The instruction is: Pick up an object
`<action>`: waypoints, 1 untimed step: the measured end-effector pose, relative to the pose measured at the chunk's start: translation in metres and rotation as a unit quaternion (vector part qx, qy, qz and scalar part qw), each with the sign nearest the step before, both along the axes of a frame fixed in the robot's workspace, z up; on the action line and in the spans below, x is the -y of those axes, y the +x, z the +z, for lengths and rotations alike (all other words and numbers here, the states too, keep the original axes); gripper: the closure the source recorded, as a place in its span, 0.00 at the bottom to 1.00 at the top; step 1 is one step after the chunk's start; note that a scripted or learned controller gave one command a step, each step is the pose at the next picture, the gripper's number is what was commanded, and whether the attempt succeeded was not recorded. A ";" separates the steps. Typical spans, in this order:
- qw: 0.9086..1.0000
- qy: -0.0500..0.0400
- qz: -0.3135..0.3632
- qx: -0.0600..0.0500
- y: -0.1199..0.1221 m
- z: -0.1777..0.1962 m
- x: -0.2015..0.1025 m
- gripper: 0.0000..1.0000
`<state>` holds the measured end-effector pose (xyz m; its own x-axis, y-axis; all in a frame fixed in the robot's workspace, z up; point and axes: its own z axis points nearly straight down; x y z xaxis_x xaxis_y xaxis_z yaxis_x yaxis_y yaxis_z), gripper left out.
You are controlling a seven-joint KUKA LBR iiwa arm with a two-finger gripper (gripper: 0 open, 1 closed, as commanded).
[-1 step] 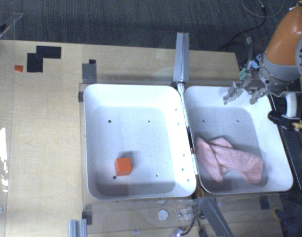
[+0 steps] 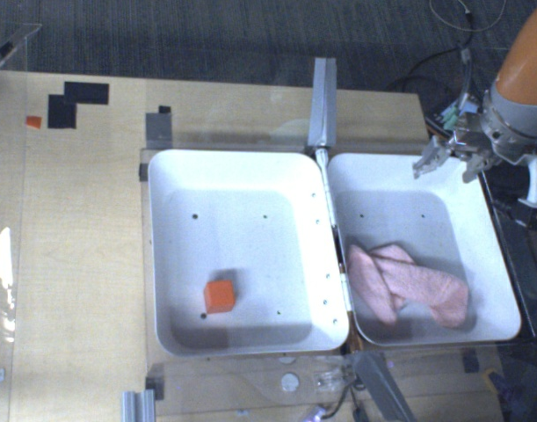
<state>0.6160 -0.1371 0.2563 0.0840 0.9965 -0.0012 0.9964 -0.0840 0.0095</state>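
A small orange cube lies in the left bin, toward its front. A crumpled pink cloth rests in the right bin, in its front half. My gripper hangs over the right bin's far right corner, well above and behind the cloth. Its two fingers are spread apart with nothing between them. The orange band of the arm shows at the upper right.
A metal bar runs back from the seam between the bins. Black blocks and a small orange tag sit on the bench at the far left. Cables trail behind the arm.
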 end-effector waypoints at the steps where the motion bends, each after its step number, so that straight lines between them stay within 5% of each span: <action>1: 0.999 0.001 0.052 -0.003 -0.018 -0.150 -0.040 0.00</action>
<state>0.5980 -0.0968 0.1066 -0.0202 0.9998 0.0002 0.9998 0.0202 0.0028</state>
